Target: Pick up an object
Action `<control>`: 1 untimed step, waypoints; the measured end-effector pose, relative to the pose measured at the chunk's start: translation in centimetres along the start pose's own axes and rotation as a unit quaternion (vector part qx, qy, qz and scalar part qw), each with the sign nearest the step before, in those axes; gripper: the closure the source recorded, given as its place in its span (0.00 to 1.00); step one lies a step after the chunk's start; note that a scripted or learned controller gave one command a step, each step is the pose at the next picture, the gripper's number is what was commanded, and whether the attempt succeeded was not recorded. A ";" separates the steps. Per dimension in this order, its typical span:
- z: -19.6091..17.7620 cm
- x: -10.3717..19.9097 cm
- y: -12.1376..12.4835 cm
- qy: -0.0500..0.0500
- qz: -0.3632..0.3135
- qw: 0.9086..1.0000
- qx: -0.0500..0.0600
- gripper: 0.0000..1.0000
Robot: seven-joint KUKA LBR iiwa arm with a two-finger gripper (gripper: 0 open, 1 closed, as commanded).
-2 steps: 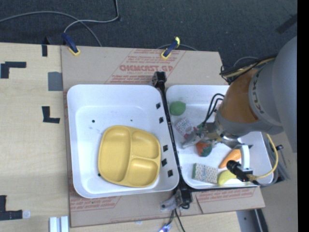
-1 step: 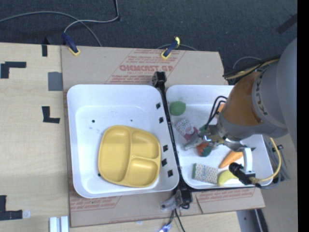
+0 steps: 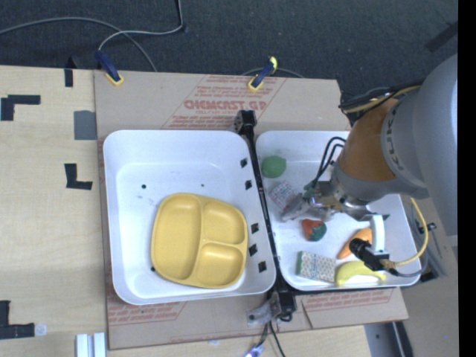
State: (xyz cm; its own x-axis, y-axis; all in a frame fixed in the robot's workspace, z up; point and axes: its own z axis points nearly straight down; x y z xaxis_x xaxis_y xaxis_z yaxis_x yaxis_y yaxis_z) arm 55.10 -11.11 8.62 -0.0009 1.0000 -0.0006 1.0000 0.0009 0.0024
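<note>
My gripper [image 3: 295, 209] sits low in the right bin [image 3: 394, 277], fingers pointing left, spread unreadable; nearest target, the red-and-green toy [image 3: 314, 230], lies just below-right of the tips, green ball [image 3: 274, 165] farther up.

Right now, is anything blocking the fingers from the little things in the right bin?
Nothing visible does. The gripper hangs low in the right bin, just beside the red and green object, with bare floor between them.
</note>
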 end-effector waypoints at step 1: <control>-1.0 -0.1 0.0 -0.001 0.000 1.000 -0.001 1.00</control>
State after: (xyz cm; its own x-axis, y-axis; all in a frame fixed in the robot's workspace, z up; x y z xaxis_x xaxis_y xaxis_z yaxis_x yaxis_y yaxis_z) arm 55.14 -11.16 9.60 -0.0011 1.0000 -0.0026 1.0000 0.0011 0.0046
